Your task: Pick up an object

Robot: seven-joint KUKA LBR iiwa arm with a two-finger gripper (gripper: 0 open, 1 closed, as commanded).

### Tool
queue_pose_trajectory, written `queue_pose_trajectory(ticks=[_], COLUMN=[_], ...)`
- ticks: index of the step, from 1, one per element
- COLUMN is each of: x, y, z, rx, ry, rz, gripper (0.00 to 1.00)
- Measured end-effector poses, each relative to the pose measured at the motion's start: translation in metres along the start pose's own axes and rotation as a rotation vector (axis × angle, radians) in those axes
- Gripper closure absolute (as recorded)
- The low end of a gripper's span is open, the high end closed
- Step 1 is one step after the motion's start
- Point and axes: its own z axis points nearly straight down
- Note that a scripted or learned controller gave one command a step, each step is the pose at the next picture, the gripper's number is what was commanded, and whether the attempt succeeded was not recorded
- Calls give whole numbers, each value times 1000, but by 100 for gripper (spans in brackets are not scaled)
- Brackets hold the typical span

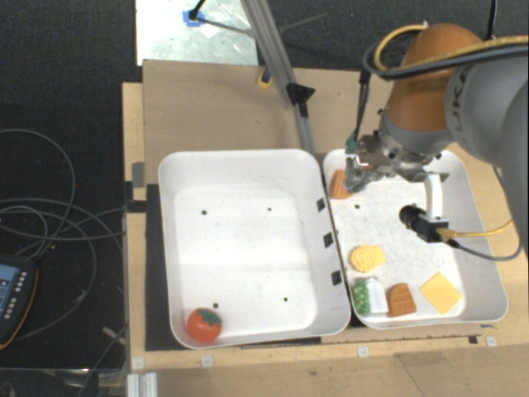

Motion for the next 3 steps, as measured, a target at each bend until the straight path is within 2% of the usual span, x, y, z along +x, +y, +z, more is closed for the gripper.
queue_pose_trajectory(ticks=[1, 2, 3], x=[39, 83, 80], y=[-31, -44, -43], z=[-5, -18, -17], rx=[0, -3, -3], ry=[0, 0, -1], rz=[1, -1, 7], gripper=[100, 100, 0])
